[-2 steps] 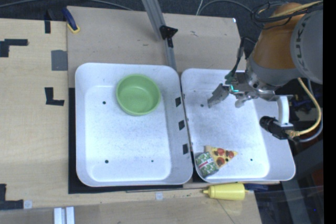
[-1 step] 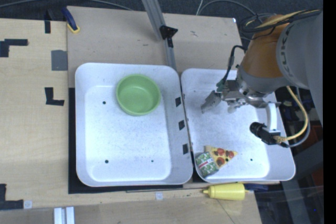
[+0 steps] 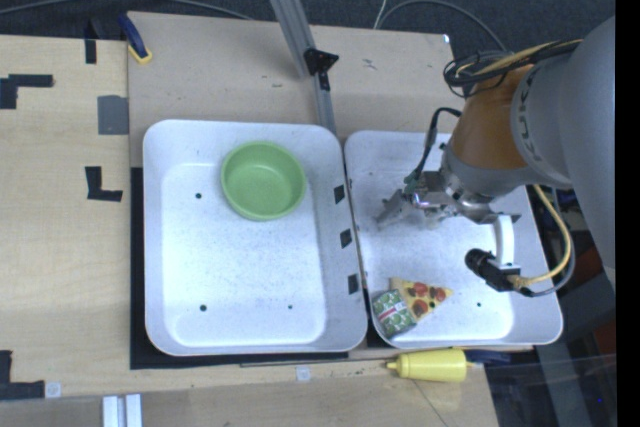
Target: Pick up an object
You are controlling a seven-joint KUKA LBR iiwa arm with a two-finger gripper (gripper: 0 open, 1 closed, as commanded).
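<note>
Yellow bottle (image 3: 432,366) lies just outside the right bin (image 3: 535,320), where the pizza slice (image 3: 420,295) waits near the front, so the wide-open, empty gripper (image 3: 395,207) should drop straight over it.

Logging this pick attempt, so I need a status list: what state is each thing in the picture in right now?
Green bowl: upright, in the left bin.
Pizza slice toy: lying flat in the right bin, untouched.
Green packet: lying beside the pizza slice, at the bin's near-left corner.
Yellow bottle: on its side on the bench, outside the bins.
Gripper: low over the right bin, holding nothing visible.
</note>
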